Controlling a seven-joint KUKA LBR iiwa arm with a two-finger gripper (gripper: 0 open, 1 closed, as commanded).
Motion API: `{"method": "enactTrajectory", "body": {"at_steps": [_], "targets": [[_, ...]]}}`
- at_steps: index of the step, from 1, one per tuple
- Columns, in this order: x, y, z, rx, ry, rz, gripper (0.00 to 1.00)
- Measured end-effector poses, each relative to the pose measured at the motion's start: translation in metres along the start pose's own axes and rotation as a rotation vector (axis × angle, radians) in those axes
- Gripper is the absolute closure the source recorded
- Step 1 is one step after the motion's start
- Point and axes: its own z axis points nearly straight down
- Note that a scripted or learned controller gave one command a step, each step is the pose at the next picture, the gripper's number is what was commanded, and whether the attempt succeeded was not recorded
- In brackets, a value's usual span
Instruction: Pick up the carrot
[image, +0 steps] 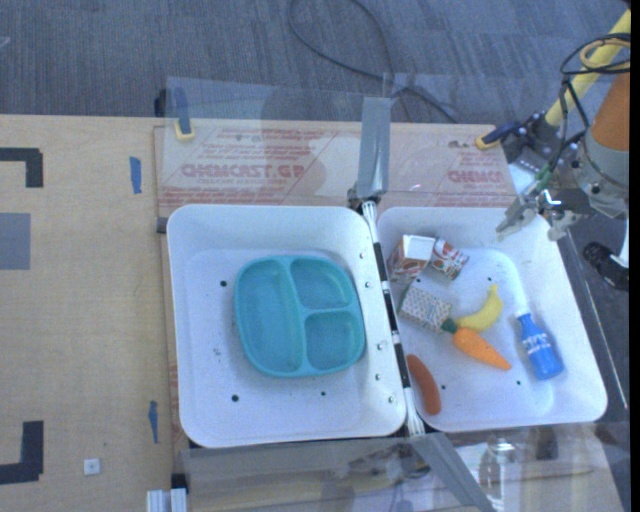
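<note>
**Carrot lies in the right bin, fingers spread above the far corner**

Nearest the bottom of the frame, a reddish sausage lies against the left wall of the right bin. Just beyond it, in the middle of that bin, rests the carrot, orange with its dark green end pointing to the upper left. A blue bottle lies just to its right, and a yellow banana sits just above it, touching or nearly so. To the left of the banana is a small patterned box, and farther up a white carton and a small can sit side by side.

The left bin holds a teal divided plate.

Farthest, at the upper right of the frame, the gripper hangs over the right bin's far corner, well apart from the carrot. Its fingers are spread and pinch nothing.
</note>
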Motion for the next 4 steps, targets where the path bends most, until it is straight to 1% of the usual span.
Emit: {"method": "enactTrajectory", "body": {"at_steps": [1, 2, 3, 4], "targets": [[0.079, -0.058, 0.043, 0.001, 0.0, 0.015, 0.0], [0.087, -0.126, 0.101, 0.001, 0.001, 0.04, 0.0], [0.086, -0.126, 0.092, 0.001, 0.0, 0.043, 1.0], [0.144, -0.135, 0.001, 0.001, 0.0, -0.14, 1.0]]}}
